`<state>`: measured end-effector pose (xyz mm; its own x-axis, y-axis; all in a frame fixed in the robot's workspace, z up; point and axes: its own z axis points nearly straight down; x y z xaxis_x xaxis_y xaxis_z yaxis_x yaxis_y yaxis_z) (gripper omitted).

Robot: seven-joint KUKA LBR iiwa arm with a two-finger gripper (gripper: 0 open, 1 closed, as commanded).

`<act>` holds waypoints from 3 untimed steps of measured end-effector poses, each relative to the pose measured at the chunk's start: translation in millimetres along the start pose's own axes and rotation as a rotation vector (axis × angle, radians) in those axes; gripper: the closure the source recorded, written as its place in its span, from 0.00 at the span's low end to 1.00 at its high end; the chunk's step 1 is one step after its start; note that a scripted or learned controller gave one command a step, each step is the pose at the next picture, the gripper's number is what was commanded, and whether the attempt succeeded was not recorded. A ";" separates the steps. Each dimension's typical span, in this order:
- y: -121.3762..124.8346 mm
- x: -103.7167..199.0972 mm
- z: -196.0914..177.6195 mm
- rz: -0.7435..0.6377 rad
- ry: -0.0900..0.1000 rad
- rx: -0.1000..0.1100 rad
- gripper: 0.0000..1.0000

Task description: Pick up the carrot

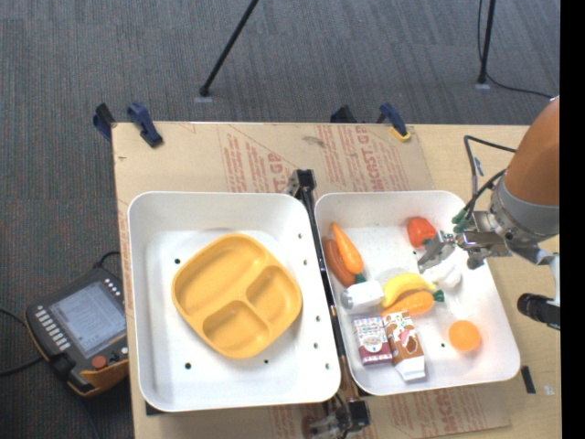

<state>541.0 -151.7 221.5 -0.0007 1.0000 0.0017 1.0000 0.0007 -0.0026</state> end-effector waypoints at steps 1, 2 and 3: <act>-2.2 17.7 118.7 0.003 -0.003 -0.013 0.00; -22.6 63.3 128.5 0.003 -0.005 -0.017 0.00; -11.0 69.2 133.5 0.002 -0.002 -0.004 0.00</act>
<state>529.6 -82.2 88.1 0.0018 1.0000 -0.0001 1.0000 -0.0018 0.0009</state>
